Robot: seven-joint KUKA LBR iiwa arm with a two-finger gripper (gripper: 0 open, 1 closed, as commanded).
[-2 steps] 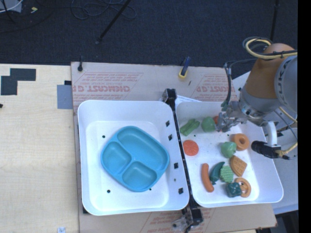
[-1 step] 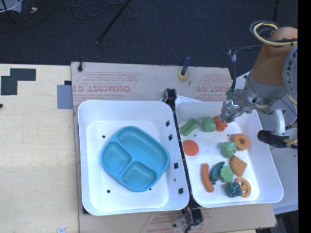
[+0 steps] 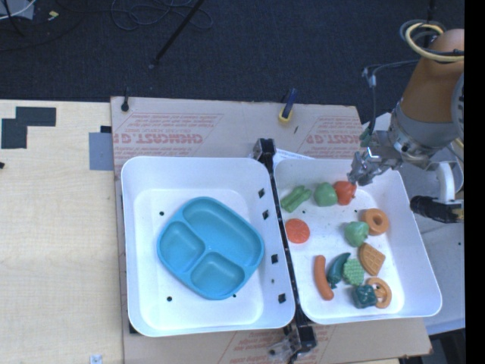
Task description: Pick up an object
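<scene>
The right bin [image 3: 424, 279] holds several toy foods. Along its far side lie a green pod [image 3: 295, 198], a green round piece [image 3: 325, 195] and a small red piece [image 3: 345, 192]. An orange-red disc [image 3: 297, 230] sits near the divider. A donut [image 3: 374, 221], a green lump [image 3: 355, 232] and a tan wedge [image 3: 371, 258] lie to the right. An orange sausage [image 3: 323, 277], a dark teal piece [image 3: 337, 267], a green floret [image 3: 353, 272] and a pretzel [image 3: 380, 291] crowd the near side. My gripper [image 3: 362, 170] hovers over the bin's far right corner, just above and right of the red piece.
The left bin [image 3: 144, 203] holds a blue divided plate [image 3: 210, 246]. A black divider [image 3: 274, 226] runs between the bins. Cardboard [image 3: 189, 131] lies under both bins. A yellow-and-blue clamp [image 3: 287, 109] sits at the cardboard's far edge.
</scene>
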